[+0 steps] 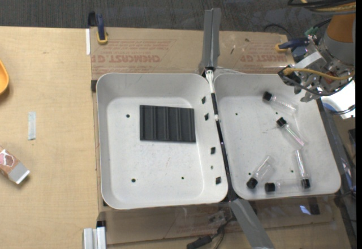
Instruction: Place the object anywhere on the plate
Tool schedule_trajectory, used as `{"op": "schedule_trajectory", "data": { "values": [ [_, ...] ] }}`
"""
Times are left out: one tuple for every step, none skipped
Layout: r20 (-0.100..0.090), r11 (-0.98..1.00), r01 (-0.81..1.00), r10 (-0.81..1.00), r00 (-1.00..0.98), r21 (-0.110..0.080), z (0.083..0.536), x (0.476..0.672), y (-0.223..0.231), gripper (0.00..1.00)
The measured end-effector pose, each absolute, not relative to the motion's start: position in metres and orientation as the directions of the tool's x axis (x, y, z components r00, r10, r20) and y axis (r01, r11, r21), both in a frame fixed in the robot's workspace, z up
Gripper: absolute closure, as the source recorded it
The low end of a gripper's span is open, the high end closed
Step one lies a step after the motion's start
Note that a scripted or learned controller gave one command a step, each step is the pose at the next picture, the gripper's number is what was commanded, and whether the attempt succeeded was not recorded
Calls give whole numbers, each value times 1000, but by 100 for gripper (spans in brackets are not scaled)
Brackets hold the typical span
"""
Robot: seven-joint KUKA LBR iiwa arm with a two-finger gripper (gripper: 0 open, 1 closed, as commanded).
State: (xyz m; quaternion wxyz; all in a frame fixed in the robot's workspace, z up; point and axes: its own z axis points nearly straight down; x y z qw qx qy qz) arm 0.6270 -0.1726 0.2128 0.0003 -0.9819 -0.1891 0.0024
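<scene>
Grey bracket pieces are lying nearest the camera, at the bottom edge of the table, at about six o'clock of the picture. Above them two white bins are sitting side by side. Inside the left bin a dark ribbed plate is lying flat, a little toward twelve o'clock of the bin's middle.

Inside the right bin several clear tubes with black caps are lying scattered. One tube is lying toward twelve o'clock of that bin, another near the middle, and a third toward four o'clock, pointing its cap at the bin's near wall. A wider vial is lying toward six o'clock, with a loose black cap just beside it. All of them are lying well apart from the plate, in the other bin.

At about two o'clock of the picture the pincer is hovering over the far right corner of the right bin, under the arm's orange band. Whether its fingers are apart or together cannot be told, as they are showing too small and tangled with wires. Nothing is visible between them.

On the table at nine o'clock a small grey strip is lying, and below it a wrapped bar is sitting at the left edge.
</scene>
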Motion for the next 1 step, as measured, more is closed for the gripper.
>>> {"op": "schedule_trajectory", "data": {
  "values": [
    [-4,-934,356,356,934,-1,201,648,-98,100]
  ]
}}
